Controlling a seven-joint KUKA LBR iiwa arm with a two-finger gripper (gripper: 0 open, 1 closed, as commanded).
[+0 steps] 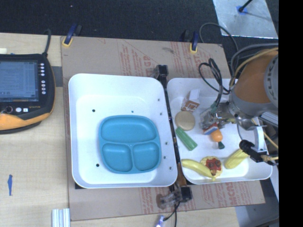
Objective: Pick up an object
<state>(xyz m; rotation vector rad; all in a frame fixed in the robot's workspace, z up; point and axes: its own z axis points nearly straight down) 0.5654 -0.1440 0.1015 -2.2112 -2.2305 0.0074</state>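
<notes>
Arm low over the right bin, gripper among the small toys.

The gripper [211,118] sits inside the right bin [258,175]; I cannot tell its state, the picture is too cluttered there. Just below it, almost touching, lies a small orange ball [216,135]. To its left are a round beige disc [185,121] and a green stick [186,138]. Further below lie a yellow banana [195,168] and a second yellow piece [235,159]. Far left, a blue divided plate [129,143] rests in the left bin [85,93].
</notes>
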